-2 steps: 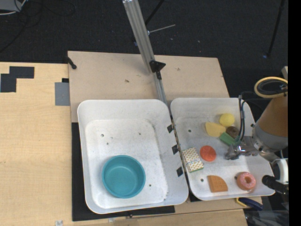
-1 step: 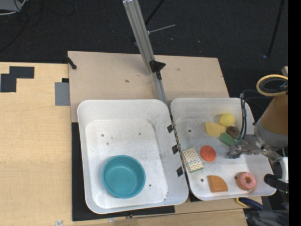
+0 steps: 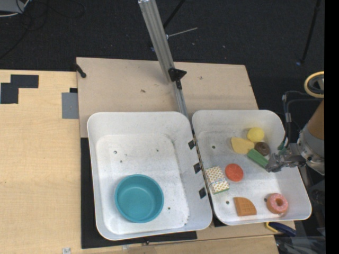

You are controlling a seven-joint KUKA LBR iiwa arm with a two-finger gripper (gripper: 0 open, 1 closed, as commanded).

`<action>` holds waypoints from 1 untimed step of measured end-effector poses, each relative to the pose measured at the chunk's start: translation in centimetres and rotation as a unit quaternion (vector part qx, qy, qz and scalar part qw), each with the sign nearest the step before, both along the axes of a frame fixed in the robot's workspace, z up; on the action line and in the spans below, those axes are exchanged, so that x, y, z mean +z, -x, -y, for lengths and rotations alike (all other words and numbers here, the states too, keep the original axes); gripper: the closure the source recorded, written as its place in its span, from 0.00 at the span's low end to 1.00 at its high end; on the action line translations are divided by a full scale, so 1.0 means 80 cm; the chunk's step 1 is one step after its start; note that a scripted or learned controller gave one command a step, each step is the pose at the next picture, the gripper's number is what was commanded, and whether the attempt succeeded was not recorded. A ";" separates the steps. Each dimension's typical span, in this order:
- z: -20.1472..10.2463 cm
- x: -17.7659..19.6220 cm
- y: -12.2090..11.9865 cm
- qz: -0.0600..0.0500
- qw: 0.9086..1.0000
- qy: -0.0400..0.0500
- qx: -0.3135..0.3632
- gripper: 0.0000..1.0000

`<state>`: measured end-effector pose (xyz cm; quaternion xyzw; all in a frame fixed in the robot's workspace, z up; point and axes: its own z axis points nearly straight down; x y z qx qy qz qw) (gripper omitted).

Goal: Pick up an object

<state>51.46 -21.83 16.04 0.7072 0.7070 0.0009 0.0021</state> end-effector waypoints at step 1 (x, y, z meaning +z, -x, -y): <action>-0.009 0.073 -0.001 0.000 1.000 0.000 0.001 1.00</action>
